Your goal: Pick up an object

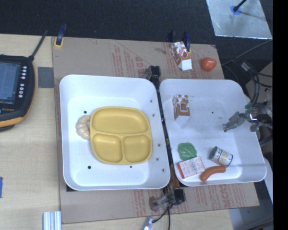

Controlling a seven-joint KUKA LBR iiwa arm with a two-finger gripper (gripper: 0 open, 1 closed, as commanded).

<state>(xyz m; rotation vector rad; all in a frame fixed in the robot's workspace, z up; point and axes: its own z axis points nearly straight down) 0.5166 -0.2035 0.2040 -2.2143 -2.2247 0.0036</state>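
At the right bin's (240, 87) right rim: end effector (231, 124), fingers apparently apart, clamped on nothing. Below-left of it, near: can (221, 155), lying down, long axis running left-right.

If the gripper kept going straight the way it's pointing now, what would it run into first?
The gripper sits at the right bin's right side, pointing left and slightly toward the near edge. Going straight on, it would probably cross bare bin floor and meet the small can or green piece first; its height is unclear.
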